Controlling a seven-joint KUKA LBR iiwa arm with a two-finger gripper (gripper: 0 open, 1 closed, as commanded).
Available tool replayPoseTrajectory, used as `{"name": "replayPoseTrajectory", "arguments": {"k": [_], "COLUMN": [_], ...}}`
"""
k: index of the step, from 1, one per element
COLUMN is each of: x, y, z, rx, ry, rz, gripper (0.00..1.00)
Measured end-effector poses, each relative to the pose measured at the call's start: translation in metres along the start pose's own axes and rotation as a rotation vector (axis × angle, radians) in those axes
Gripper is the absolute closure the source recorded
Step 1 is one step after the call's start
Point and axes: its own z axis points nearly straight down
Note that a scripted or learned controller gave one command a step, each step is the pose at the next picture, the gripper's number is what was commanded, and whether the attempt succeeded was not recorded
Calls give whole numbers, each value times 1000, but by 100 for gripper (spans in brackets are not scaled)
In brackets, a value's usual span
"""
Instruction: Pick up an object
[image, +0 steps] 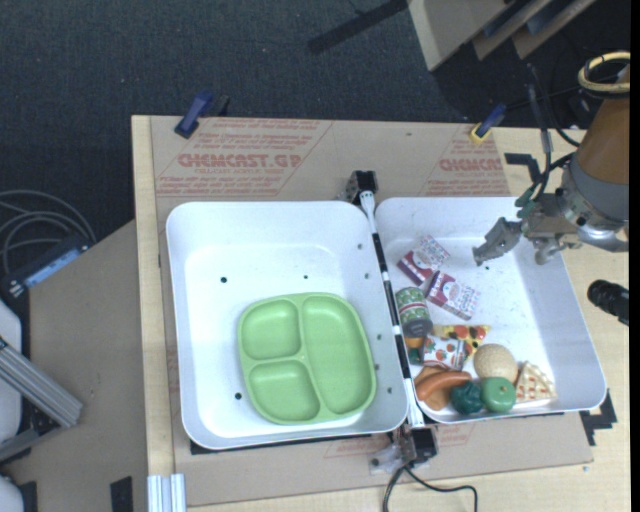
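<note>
My gripper (521, 248) hangs over the far part of the right bin (560, 300), with its two fingers spread and nothing between them. Small objects lie below and to its left in that bin. Two red-and-white packets (428, 259) (456, 296) sit nearest to it, beside a green can (412, 311) by the bin's left wall. Toward the front lie a colourful packet (452, 346), a beige ball (493, 361), an orange piece (440, 382), a green ball (498, 394) and a waffle-like wedge (536, 382).
The left bin (200, 250) holds a green divided plate (305, 357). A black divider rail (384, 280) runs between the two bins. The bins rest on a cardboard sheet (250, 155) held by clamps at its far edge.
</note>
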Motion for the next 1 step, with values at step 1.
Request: {"name": "replayPoseTrajectory", "arguments": {"k": [1], "x": [39], "y": [-44], "z": [93], "rx": [2], "ry": [0], "rz": [1], "gripper": [0]}}
